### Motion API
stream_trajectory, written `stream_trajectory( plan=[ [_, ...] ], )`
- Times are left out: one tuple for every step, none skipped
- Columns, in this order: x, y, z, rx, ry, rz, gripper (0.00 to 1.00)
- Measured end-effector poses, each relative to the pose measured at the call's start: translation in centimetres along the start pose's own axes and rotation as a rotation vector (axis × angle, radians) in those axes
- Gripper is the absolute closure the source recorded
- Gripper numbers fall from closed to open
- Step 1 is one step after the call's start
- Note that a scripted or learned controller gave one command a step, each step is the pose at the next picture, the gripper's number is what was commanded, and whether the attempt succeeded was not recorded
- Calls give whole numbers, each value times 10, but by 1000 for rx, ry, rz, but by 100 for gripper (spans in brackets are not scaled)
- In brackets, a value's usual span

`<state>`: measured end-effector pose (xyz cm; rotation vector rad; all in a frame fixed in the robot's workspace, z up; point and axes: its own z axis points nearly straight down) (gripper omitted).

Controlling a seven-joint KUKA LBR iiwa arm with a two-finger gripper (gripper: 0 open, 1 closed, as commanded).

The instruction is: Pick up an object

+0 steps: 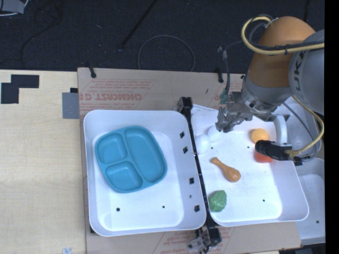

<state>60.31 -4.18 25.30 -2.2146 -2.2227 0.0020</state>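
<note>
Reaching in from the right, the grey arm (275,67) with its orange band hangs over the back of the right-hand bin (288,205), and its claw (226,121) points down near that bin's back left corner. Whether the claw is open or closed cannot be told from this angle, and nothing can be seen between its tips. Just below the claw, a small white thing (207,138) lies against the bin's left wall, hard to make out on the white floor. A tan wooden pestle-shaped toy (226,169) lies slantwise in the middle of the bin, apart from the claw. A green lumpy toy (217,200) sits near the front left corner. An orange ball (259,135) rests toward the right side, with a red thing (263,156) just in front of it, partly hidden by a black cable fitting. The left-hand bin (106,216) holds a blue divided plate (130,157) with three compartments. Both bins rest on a sheet of cardboard (127,91) on the table (37,168).
</note>
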Motion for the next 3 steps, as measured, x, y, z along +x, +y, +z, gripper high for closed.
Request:
stream_trajectory(
  plan=[
    [52,-13,19,2,0,0,100],
    [99,-31,32,2,-1,0,100],
    [149,-44,38,2,0,-1,100]
  ],
)
